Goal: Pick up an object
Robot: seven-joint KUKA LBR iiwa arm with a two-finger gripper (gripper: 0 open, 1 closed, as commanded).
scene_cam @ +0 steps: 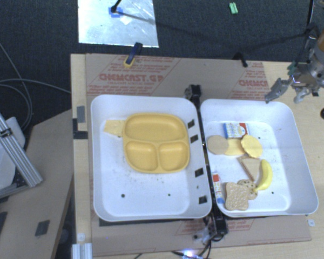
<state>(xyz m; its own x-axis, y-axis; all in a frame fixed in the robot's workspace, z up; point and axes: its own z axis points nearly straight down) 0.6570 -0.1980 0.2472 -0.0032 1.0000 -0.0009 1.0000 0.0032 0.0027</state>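
Observation:
My gripper [288, 91] hangs at the upper right, just past the back rim of the right bin [299, 144]. Its two fingers are spread open and hold nothing. In that bin lie a blue, white and red packet [236, 129], a tan round disc [217, 144], yellow flat pieces [247, 145], a bread wedge [251, 167], a banana [265, 175] and a slice of toast [237, 197]. All of these lie in front of and to the left of the gripper.
The left bin [105, 193] holds a yellow compartment tray [155, 143] and a pale yellow flat piece [114, 127]. Black clips [194, 139] line the seam between the bins. A blue and yellow clamp [133, 54] and a foil sheet [117, 15] lie behind.

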